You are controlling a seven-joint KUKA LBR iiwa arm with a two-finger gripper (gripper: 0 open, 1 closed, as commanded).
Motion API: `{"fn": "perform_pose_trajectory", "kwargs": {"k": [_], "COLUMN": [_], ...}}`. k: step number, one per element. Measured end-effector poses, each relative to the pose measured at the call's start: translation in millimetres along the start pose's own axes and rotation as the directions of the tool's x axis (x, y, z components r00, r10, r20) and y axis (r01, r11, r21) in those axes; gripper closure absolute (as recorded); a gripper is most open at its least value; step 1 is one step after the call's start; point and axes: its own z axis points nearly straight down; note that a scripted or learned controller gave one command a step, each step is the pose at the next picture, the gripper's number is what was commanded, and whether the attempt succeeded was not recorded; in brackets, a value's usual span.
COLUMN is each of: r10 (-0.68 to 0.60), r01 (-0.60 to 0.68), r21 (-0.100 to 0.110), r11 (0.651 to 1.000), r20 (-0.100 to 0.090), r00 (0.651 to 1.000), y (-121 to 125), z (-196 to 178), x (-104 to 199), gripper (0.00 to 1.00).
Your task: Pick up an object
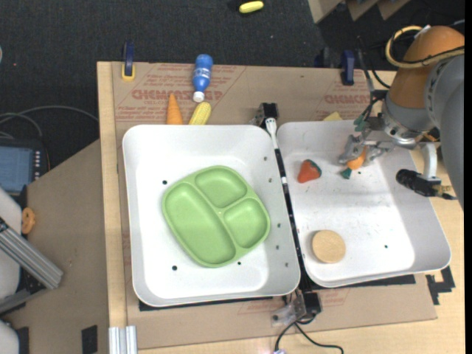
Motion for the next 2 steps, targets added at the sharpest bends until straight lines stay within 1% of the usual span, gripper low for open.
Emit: {"fn": "perform_pose_trajectory", "kwargs": {"k": [1, 2], "r10": [-0.008, -0.008], "r01": [0.008, 0.008], "r21": [-0.040, -0.037], "r11": [0.999, 0.999], "r20": [-0.004, -0.005], "r00": [1.000, 1.000], "y": [-27.1, -73.6], "z": [-57.3, -98.8], "x": [78.2, 149.7], "gripper": [1.00, 1.00]}}
